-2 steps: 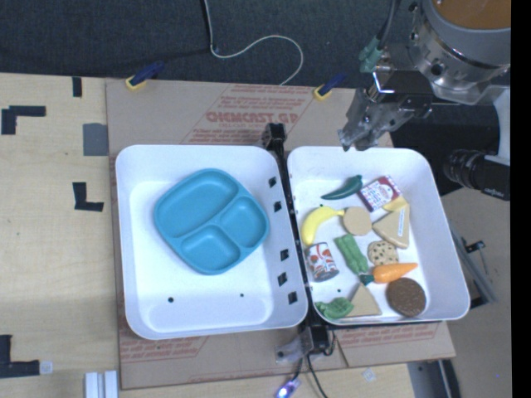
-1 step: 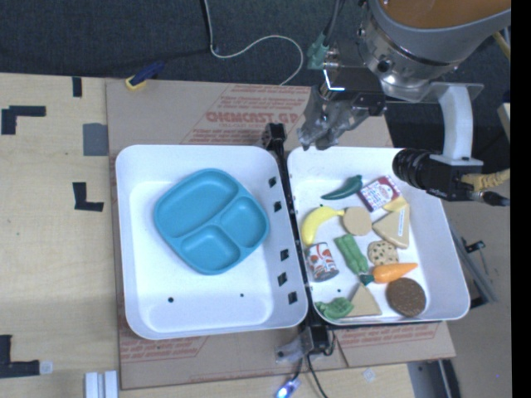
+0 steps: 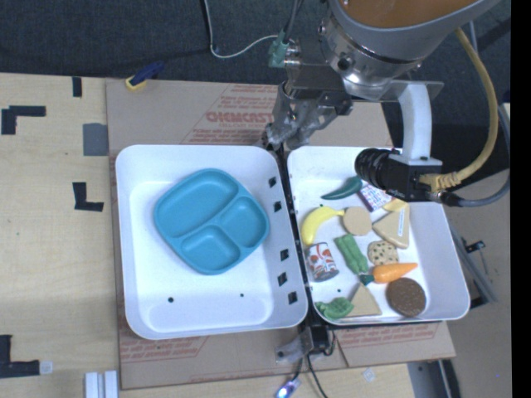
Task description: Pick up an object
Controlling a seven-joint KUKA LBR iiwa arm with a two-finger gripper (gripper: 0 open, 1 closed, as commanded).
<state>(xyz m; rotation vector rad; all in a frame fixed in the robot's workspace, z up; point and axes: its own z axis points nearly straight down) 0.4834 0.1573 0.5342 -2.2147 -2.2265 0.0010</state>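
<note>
Toy food crowds the right bin: a yellow banana lies at its nine o'clock edge, light, rigid and slick by the look of it, best pinched across its middle. Whether the tool, poised at the bins' twelve o'clock, is spread cannot be told.

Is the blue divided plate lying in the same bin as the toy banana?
No, the blue divided plate lies in the left bin, while the toy banana lies in the right bin among other toy foods.

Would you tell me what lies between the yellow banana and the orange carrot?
In the camera view, a green bean pod lies between the yellow banana and orange carrot.
</note>
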